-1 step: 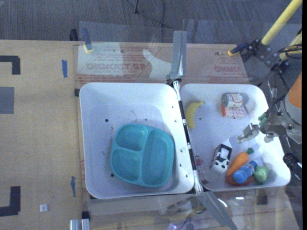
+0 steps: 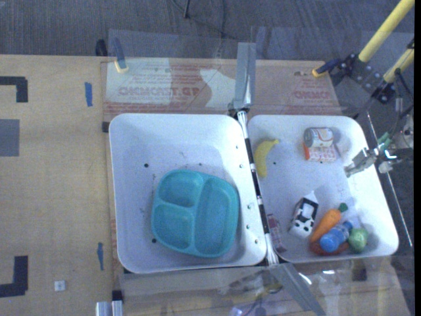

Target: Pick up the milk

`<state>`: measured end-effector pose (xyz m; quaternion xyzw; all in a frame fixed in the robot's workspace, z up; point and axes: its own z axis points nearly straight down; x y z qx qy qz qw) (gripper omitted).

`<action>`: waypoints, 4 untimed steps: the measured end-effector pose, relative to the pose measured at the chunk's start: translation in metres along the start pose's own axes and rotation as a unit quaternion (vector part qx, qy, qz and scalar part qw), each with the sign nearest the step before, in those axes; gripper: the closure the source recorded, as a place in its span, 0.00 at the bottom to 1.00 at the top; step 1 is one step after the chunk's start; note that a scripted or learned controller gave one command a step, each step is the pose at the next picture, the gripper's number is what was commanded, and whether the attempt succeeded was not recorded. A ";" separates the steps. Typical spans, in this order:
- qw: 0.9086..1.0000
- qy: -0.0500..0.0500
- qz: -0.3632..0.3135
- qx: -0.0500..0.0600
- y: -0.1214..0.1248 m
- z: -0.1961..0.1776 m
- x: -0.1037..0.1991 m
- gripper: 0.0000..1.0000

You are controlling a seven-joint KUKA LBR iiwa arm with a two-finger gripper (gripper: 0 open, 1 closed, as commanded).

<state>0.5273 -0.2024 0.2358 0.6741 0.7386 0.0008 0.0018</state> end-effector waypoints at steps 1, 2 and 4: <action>1.000 0.001 0.002 0.000 -0.025 0.135 0.086 0.00; 1.000 0.000 0.006 -0.002 -0.025 0.126 0.083 1.00; 0.992 0.000 -0.129 0.000 -0.036 0.051 0.125 0.00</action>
